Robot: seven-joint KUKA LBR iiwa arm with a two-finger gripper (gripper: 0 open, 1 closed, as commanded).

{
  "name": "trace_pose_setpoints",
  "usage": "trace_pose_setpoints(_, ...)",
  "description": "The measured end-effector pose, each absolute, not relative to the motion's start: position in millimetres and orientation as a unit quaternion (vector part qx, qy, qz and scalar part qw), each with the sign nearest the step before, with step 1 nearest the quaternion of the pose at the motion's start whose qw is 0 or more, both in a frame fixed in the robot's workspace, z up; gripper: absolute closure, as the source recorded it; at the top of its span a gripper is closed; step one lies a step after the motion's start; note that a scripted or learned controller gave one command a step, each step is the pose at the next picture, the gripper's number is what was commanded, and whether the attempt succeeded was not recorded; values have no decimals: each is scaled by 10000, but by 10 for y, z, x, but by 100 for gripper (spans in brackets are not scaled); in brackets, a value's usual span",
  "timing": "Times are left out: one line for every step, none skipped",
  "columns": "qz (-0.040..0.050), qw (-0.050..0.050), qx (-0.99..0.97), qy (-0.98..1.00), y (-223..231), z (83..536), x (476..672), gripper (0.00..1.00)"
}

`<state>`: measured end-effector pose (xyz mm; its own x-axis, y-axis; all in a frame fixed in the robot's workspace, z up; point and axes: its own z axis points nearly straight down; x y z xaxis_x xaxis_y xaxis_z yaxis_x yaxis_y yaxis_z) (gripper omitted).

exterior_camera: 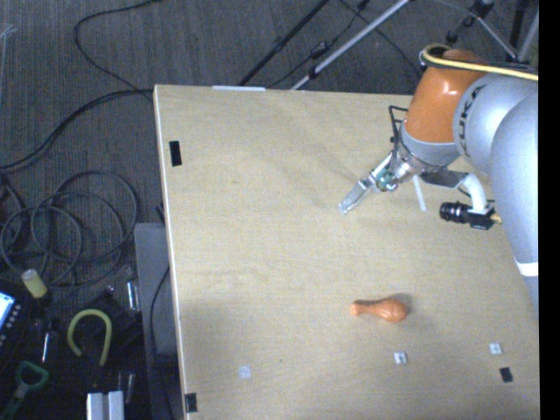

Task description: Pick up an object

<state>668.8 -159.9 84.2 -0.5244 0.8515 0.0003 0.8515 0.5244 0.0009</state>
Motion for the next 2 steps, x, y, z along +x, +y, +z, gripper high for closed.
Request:
trace_pose_setpoints(29,4,4879,8729,-1583,936,6695,100)
trace_pose_setpoints(14,7,4623,8867,-1544,1786,6690,100)
